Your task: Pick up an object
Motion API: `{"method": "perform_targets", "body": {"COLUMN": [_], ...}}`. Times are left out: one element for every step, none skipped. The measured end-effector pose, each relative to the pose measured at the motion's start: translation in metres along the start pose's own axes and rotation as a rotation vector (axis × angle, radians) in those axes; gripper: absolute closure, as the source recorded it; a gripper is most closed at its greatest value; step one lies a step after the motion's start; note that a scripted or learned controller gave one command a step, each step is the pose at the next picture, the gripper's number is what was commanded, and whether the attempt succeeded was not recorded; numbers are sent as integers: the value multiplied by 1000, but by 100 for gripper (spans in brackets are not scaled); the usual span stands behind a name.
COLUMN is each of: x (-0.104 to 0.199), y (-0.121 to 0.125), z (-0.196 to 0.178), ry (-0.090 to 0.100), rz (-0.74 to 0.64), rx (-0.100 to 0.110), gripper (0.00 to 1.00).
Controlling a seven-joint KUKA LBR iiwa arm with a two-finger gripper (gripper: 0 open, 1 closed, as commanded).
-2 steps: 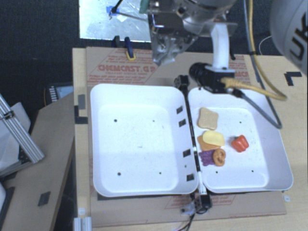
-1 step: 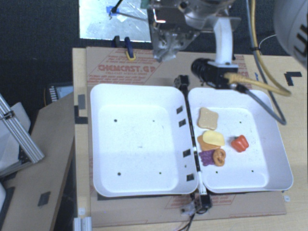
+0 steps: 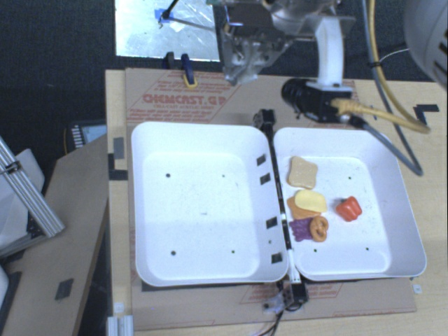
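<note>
My gripper (image 3: 240,67) hangs high over the back edge of the bench, above the far rim of the left bin (image 3: 150,140), with nothing showing between its fingers. The right bin (image 3: 399,187) holds a tan bread slice (image 3: 302,172), a yellow piece (image 3: 311,201) on an orange piece (image 3: 295,208), a purple grape cluster (image 3: 301,229), a brown pretzel (image 3: 319,227) and a red pepper (image 3: 348,208). All lie in that bin's left and middle part, well below and to the right of the gripper.
A row of black clips (image 3: 269,180) runs along the seam between the two bins. Brown cardboard (image 3: 182,98) lies under the bins. A blue and yellow clamp (image 3: 187,72) sits at the cardboard's back edge. A metal rail (image 3: 24,187) slants at the far left.
</note>
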State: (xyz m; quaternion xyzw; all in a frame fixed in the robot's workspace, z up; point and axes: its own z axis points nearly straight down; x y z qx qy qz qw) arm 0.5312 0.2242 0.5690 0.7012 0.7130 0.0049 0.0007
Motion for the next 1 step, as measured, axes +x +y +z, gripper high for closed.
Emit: {"method": "perform_targets", "body": {"x": [8], "y": [79], "z": [43], "ry": [-7], "rz": [18], "rx": [8], "gripper": [100]}}
